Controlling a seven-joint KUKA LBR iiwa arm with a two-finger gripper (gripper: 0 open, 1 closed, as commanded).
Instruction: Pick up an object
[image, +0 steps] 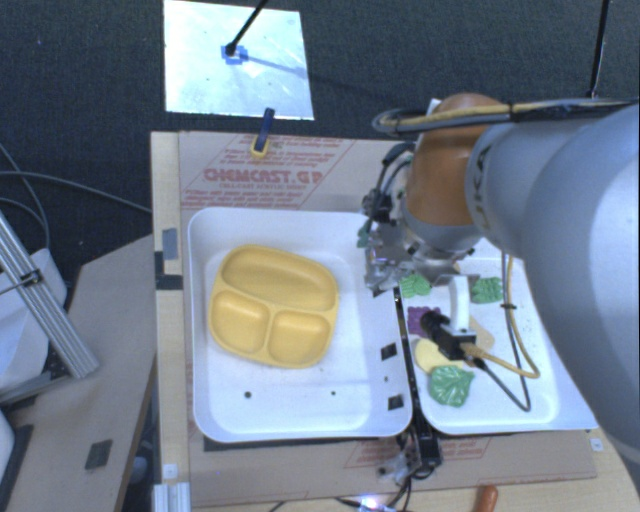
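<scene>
So we've got the pincer hanging just off the far right corner of the yellow plate. Honestly, we can't tell how wide it's open or whether it's got anything, because the wrist blocks that bit.

The plate lies flat in the left bin, and it's our best guess for the pick. It looks like stiff, light moulded plastic, smooth and probably a bit slippery, not fragile. We'd pinch the raised rim, likely the right edge nearest the pincer, since the flat middle gives nothing to bite on.

Its long axis runs left-right across the view, dipping a little at the right end. The big compartment is on the far side and the two small ones are on the near side.

Right of the plate, in the other bin, there's a small purple piece and a green leaf. Both look soft and light.
</scene>
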